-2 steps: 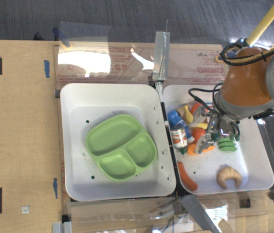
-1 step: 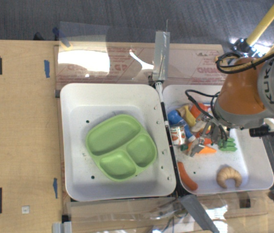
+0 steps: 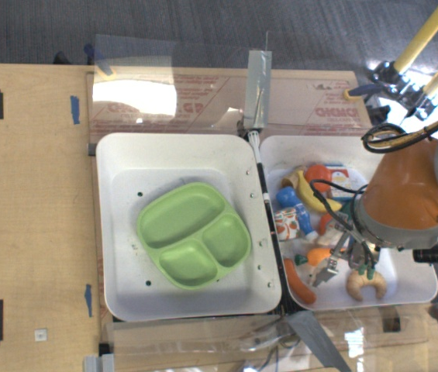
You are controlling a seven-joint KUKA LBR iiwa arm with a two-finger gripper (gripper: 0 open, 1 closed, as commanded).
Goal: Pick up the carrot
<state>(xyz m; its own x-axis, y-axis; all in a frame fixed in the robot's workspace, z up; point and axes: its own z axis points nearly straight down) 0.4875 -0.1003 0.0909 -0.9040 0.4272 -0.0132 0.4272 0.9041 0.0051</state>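
Note:
The carrot (image 3: 319, 255), a small orange piece with a green tip, lies in the right bin (image 3: 416, 285) near its front left. My gripper (image 3: 345, 266) hangs low over the bin just right of the carrot, with its silver finger (image 3: 329, 269) beside the carrot's near end. The gripper is open, with nothing between its fingers. The arm's orange band (image 3: 405, 188) covers the bin's right half.
Around the carrot lie a red pepper-like toy (image 3: 300, 282), a croissant (image 3: 366, 285), a red-and-white can (image 3: 286, 224), a blue toy (image 3: 287, 198) and a banana (image 3: 308, 190). The left bin (image 3: 118, 169) holds a green divided plate (image 3: 194, 235).

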